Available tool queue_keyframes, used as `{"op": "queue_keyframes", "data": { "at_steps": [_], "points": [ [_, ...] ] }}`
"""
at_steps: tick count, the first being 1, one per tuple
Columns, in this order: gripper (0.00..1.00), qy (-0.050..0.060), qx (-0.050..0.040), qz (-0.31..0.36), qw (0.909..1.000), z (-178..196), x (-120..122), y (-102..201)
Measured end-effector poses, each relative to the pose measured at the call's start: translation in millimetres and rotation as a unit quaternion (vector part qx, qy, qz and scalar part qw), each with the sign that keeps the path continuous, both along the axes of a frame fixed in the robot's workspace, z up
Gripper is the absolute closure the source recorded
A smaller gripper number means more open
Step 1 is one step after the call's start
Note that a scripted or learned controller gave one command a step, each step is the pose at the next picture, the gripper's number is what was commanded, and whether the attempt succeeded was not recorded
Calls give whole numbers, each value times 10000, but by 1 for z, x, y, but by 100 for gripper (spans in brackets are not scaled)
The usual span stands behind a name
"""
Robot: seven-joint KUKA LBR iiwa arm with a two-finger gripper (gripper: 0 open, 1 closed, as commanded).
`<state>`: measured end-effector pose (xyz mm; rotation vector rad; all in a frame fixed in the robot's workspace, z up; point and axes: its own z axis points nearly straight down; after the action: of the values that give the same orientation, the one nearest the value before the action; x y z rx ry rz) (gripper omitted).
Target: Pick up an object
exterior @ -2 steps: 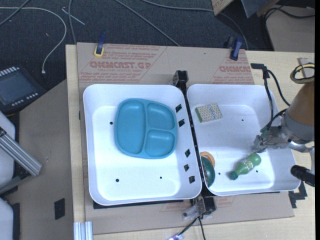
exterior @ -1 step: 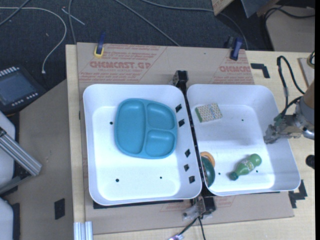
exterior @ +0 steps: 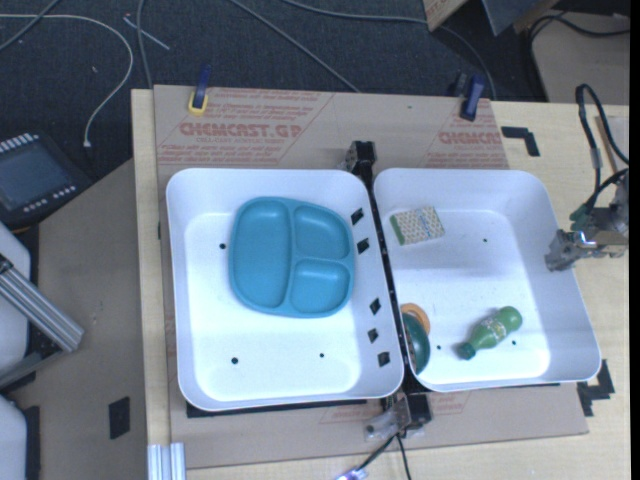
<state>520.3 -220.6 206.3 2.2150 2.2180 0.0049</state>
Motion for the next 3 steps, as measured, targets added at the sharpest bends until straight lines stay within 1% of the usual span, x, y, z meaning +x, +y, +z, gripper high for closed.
{"op": "queue_keyframes", "data": {
  "at_steps": [1, 2, 3],
  "points": [
    [100, 46, 31, 19, 10000, -5, -1, 55],
    [100, 25, 27, 33, 10000, 6, 8, 116],
    [100, 48, 28, 19, 10000, -1, 10, 168]
  ]
}}
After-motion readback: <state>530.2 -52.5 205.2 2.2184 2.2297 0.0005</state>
